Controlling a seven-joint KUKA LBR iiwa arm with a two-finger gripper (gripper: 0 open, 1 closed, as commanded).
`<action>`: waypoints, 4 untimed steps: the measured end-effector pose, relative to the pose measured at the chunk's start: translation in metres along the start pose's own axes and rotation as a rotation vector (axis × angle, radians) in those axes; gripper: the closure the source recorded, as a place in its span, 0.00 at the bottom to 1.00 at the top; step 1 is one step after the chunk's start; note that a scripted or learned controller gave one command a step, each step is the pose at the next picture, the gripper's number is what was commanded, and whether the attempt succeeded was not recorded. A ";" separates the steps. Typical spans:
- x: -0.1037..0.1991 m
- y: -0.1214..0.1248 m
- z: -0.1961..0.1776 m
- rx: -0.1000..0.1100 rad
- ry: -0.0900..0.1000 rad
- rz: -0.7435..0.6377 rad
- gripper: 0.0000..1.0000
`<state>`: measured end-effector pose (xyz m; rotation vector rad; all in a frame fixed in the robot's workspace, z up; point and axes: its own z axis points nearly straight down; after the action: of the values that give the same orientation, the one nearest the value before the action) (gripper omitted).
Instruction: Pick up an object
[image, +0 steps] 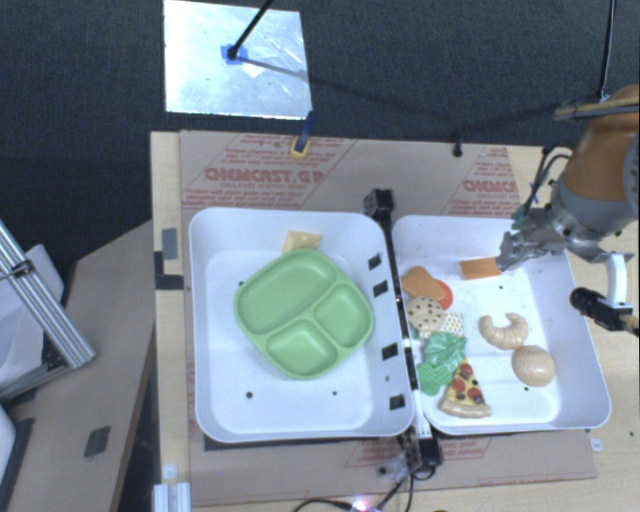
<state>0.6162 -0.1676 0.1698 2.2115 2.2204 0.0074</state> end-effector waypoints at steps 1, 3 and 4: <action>0.000 0.002 -0.054 0.002 0.001 -0.001 1.00; 0.121 0.022 -0.056 0.006 0.004 -0.007 1.00; 0.178 0.033 -0.056 0.006 0.005 -0.007 1.00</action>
<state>0.6476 0.0108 0.2259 2.2092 2.2330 0.0064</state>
